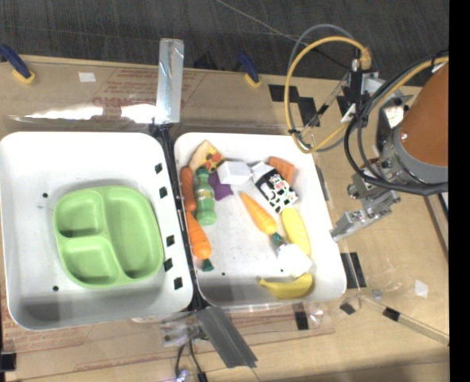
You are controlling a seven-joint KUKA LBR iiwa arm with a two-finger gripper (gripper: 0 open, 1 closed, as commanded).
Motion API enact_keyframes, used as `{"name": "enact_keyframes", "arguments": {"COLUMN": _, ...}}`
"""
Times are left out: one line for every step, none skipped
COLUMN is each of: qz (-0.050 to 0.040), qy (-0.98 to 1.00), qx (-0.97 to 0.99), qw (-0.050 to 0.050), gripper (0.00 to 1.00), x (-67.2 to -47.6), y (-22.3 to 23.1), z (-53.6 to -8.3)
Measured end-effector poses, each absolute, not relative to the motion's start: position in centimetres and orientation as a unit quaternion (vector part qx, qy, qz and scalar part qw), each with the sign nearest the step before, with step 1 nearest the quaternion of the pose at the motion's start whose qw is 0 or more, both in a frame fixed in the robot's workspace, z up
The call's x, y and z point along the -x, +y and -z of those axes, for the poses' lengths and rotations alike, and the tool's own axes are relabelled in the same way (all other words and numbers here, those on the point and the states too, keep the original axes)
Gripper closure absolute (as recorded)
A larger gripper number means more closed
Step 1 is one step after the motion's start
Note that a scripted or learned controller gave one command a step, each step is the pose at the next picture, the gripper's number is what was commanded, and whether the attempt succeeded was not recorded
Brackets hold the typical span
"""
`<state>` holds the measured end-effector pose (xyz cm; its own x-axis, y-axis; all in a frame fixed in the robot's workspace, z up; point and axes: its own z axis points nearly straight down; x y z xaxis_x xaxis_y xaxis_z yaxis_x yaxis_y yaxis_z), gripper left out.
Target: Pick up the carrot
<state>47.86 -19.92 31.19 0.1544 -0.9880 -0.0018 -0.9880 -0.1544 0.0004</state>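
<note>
Carrot [258,212] lying slantwise mid right bin [323,213], green end pointing toward the banana [287,286], milk carton [275,191] just beside its upper end. Second carrot [199,241] resting along the left wall. Gripper [361,216] hovering outside the bin, over the bench [394,293]; state of the fingers: cannot tell. Approach not yet made.

Two white bins [323,205] of smooth, faintly glossy plastic on a matt brown cardboard-covered desk [394,293]. Green divided tray [107,235], left of the right bin: smooth matt plastic. Carrot [258,212] inside that bin: smooth orange plastic look. Hand [362,213], right of the bin: bare grey metal. Banana [287,286] at the bin's front edge: glossy yellow.
</note>
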Motion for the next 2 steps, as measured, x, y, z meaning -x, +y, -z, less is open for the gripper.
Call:
{"name": "enact_keyframes", "arguments": {"qz": -0.0017, "qy": 0.561, "qx": 0.828, "qw": 0.0, "gripper": 1.0, "x": -47.7, "y": -18.4, "z": -28.1}}
{"name": "enact_keyframes", "arguments": {"qz": -0.0002, "qy": 0.409, "qx": 0.913, "qw": 0.001, "gripper": 1.0, "x": -47.7, "y": -19.0, "z": -30.9}}
